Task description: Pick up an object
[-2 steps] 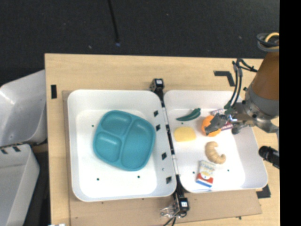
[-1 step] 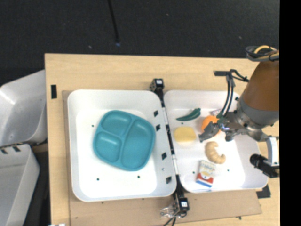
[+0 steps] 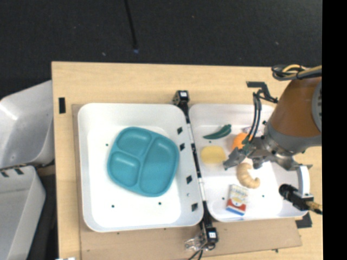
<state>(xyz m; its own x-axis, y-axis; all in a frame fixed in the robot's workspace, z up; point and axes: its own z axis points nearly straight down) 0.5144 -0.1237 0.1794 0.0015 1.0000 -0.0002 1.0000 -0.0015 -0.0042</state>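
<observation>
Lying in the right bin (image 3: 217,207), a tan croissant-shaped toy (image 3: 248,175) sits just under the claw (image 3: 242,157). Whether the claw is wide or narrow cannot be told. Beside the croissant toy are an orange piece (image 3: 239,141), a yellow disc (image 3: 213,155), a green pepper (image 3: 218,132) and a small box (image 3: 237,200). Further left of it, a teal divided plate (image 3: 143,161) rests in the left bin (image 3: 92,199).

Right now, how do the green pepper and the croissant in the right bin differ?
The green pepper is dark green, thin and pointed; the croissant is tan, plump and rounded. The pepper lies near the bin's far side, apart from the gripper; the croissant lies nearer the front, right beside the gripper. Both are curved and lie loose on the floor of the right bin.
</observation>
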